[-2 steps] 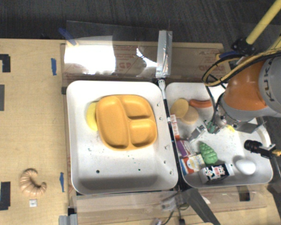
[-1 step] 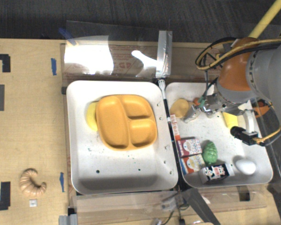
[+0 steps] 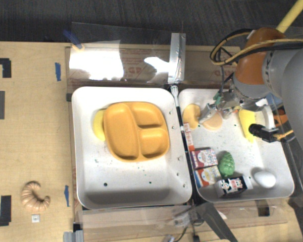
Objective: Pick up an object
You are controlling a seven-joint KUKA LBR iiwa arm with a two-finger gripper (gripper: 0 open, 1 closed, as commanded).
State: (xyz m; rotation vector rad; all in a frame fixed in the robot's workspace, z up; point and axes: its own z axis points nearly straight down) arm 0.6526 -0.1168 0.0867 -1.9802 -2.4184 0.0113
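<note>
1. A KUKA arm (image 3: 272, 67) reaches down into the far half of the right bin (image 3: 283, 185), its gripper (image 3: 215, 110) poised over a pale orange rounded object (image 3: 213, 121) that lies near the bin's far left corner. Whether the gripper is spread or pressed together cannot be told from this slanted view, and nothing is visibly pinched.

2. The risk, as judged from here: the rounded object sits just beside a second orange piece (image 3: 191, 115) that hugs the bin's left wall. A descent slightly off centre could nudge one against the other, or close on a curved surface that slips free.

3. A further hazard: the wall between the bins stands close to the gripper, so a fingertip could catch on it.

4. The right bin also holds a yellow banana-like item (image 3: 246, 122) near its right side, two small cartons (image 3: 204, 158) (image 3: 209, 174) along its left wall, a green bumpy toy (image 3: 226, 164) beside them, a dark-labelled carton (image 3: 231, 184) at the near edge, and a white egg-shaped object (image 3: 265, 178) towards the near right corner.

5. The left bin (image 3: 91, 185) carries an overturned orange divided tray (image 3: 136, 130) in its far half, a yellow piece (image 3: 98, 124) peeking out from the tray's left edge.

6. Outside the bins, a croissant-shaped toy (image 3: 35, 195) rests on the bench (image 3: 25, 135) near its near left corner.
</note>
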